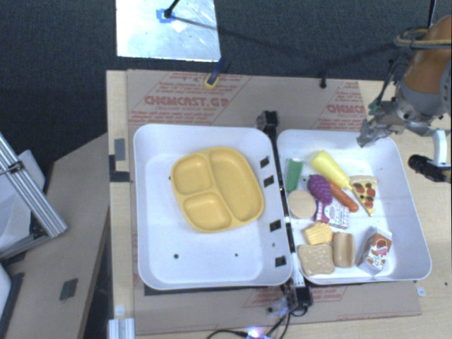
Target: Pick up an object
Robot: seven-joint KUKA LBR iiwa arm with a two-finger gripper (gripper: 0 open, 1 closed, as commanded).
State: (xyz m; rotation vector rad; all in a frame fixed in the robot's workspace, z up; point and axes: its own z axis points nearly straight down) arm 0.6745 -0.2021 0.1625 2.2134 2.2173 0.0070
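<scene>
— Where's the end effector right now?

— Up at the far right corner of the right bin, hanging over its rim. Nothing sits between its fingers, as far as I can see — whether they are apart or together, I can't tell from here.

— And the things to pick?

— All in that right bin. A green piece lies by the left wall, a yellow cone slants beside it, and a purple bunch sits just below the cone. An orange carrot runs next to the purple one, with a pizza slice to its right. Nearer the front there's a round cracker, a toast, a bread roll and a small carton leaning near the right wall.

— The left bin?

— The left bin holds a yellow tray with three compartments, set at a tilt. Both bins rest on the surface, touching along the middle.
</scene>
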